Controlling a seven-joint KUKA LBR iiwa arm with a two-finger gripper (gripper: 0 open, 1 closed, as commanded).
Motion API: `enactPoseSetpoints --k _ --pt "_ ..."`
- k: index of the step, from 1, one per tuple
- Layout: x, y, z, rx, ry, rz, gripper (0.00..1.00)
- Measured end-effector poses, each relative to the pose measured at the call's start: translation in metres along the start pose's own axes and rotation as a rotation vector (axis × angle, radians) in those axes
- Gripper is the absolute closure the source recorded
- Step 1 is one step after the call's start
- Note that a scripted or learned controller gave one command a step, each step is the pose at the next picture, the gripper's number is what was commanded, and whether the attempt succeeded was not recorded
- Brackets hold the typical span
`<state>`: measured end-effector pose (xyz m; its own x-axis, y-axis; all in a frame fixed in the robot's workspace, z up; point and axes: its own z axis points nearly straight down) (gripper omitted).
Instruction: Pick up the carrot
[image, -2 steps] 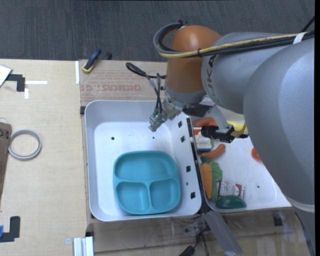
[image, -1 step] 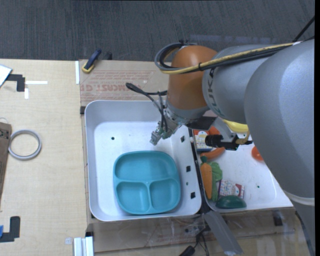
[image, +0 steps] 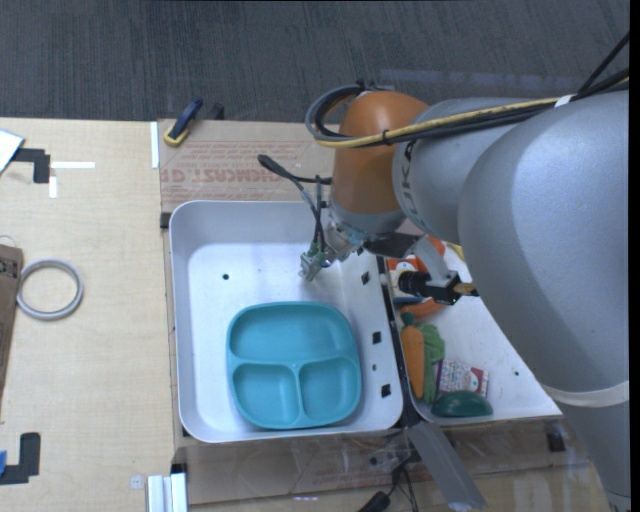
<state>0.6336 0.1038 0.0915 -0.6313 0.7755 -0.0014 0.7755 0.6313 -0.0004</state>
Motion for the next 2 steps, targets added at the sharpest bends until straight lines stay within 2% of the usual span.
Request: enactPoseSetpoints --k 1,2 --pt "-0.068 -0.038 -0.100 0.001 0.000 0.299 1.00" --pt "-0.077 -0.060 -0.158 0.000 -0.001 0.166 1.00"
